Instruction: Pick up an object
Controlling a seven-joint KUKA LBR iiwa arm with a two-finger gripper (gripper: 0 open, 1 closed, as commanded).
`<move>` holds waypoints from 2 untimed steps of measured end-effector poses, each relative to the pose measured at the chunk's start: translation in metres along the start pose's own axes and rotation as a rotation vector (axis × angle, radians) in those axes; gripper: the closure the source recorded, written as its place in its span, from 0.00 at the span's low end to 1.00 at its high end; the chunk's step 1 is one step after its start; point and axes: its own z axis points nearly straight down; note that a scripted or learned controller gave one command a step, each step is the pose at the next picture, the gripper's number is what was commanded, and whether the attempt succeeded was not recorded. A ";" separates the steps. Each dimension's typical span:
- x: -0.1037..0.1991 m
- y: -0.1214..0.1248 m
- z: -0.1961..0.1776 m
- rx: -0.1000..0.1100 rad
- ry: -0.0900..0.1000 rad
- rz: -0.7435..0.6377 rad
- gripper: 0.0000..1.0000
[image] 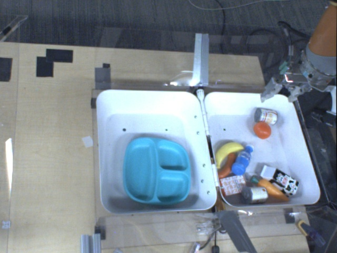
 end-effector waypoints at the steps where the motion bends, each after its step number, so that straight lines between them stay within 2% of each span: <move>1: -0.007 -0.004 0.106 -0.007 -0.002 -0.213 0.00; 2: -0.024 -0.025 0.134 -0.007 -0.003 -0.239 0.00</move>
